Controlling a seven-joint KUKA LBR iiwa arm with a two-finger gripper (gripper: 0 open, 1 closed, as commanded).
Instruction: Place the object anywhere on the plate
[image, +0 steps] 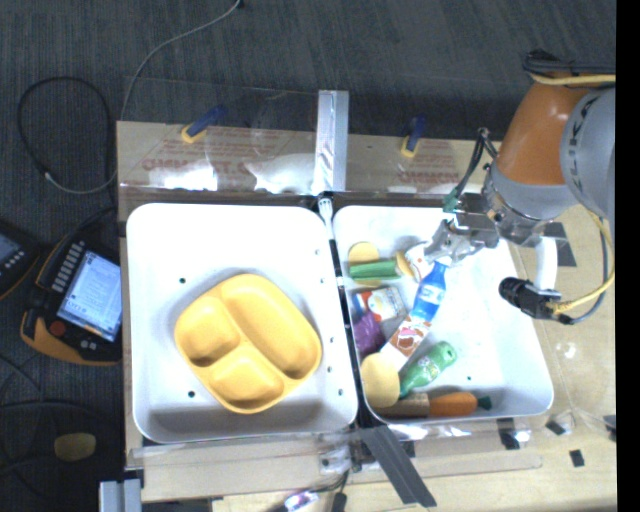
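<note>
Two shallow white plastic bins side by side: left bin (160, 250), right bin (520, 360). Grey arm with orange band (545, 140) entering from 2 o'clock. Yellow three-compartment plastic plate (248, 342) centred in left bin, nothing on it. Two-finger gripper (447, 247) low over right bin's 12 o'clock area, just above cap end of blue-and-white plastic bottle (428, 297); finger state: cannot tell, no grasp visible. Bottle lying tilted mid-bin, touching red-and-white packet (405, 337) at its 7 o'clock. Green plastic bottle (428, 366) at 6 o'clock. Orange carrot toy (452, 404) along bin's near wall. Green-and-yellow corn toy (375, 267) at 10 o'clock. Yellow round ball (379, 378) at 7 o'clock, purple item (366, 329) just above.
</note>
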